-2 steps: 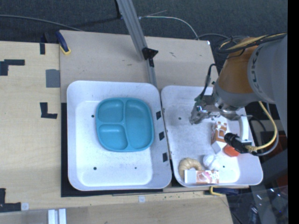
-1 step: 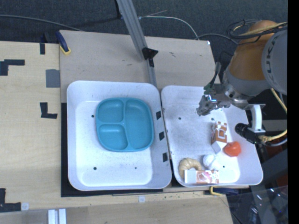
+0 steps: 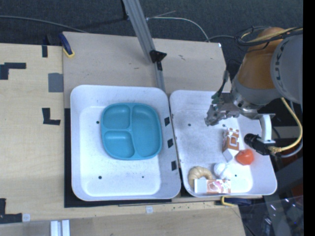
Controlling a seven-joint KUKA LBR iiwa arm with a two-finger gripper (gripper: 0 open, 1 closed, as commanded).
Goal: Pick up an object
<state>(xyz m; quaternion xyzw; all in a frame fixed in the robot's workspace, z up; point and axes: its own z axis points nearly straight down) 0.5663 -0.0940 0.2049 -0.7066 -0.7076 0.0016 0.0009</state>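
Pincer (image 3: 215, 116) poised over the right bin (image 3: 197, 141), holding nothing.
Whether it stood apart or together was unclear; the nearest object, a brown-and-white packet (image 3: 231, 140), lay just below-right, long axis running away from it.

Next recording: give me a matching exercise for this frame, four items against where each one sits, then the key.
Items:
1. teal divided plastic plate
2. orange-red round tomato-like toy
3. tan croissant-shaped toy
4. end effector

Places:
A. near front edge of right bin
B. above the right bin's upper part
C. middle of left bin
D. right side of right bin

Pairs: 1-C, 2-D, 3-A, 4-B
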